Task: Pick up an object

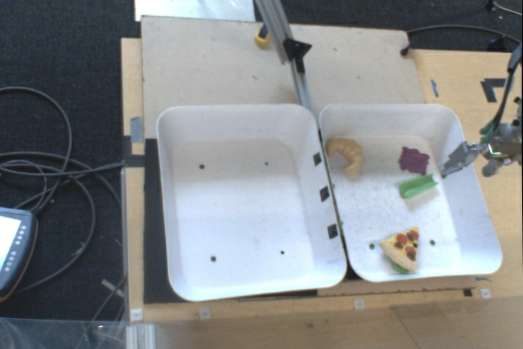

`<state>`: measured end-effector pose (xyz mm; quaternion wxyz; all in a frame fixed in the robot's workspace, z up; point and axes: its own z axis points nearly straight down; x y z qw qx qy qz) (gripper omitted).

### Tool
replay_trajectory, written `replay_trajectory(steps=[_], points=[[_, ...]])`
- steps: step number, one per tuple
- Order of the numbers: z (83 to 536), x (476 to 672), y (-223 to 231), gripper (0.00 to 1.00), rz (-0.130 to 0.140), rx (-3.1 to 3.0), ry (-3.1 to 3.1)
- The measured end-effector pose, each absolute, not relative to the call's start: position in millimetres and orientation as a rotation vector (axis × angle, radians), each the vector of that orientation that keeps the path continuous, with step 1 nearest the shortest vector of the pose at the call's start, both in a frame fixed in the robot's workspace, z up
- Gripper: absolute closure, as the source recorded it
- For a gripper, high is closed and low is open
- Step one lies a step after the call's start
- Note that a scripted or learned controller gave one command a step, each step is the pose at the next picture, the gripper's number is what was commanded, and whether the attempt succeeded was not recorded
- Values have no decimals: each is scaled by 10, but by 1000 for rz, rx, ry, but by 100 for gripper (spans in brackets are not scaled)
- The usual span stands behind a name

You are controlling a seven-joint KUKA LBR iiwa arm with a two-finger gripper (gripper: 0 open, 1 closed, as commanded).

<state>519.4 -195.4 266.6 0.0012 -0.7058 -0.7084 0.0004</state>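
On a wooden bench (458,86) ringed by dark carpet, two white bins sit side by side, their inner rims touching. The left bin (245,200) shows a bare floor. The right bin (478,233) holds four toy foods: a croissant (346,154) near its upper-left corner, a purple piece (413,160) to the right of it, a green piece (417,186) just below the purple one, and a pizza slice (401,248) near the front wall, well apart from the others. The gripper (454,162) reaches in from the right over the right bin's far-side rim, its tip close to the purple and green pieces; nothing is seen between its tips, and whether it is wide or narrow cannot be told from this angle. A metal pole (274,8) slants across the board behind the bins. Cables (57,167) and a tablet (12,245) lie on the carpet at left.
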Motion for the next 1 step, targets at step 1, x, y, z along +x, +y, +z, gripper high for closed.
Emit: replay_trajectory(steps=[1], points=[[2686,5201,-1952,0,-2,-2218,-2226]])
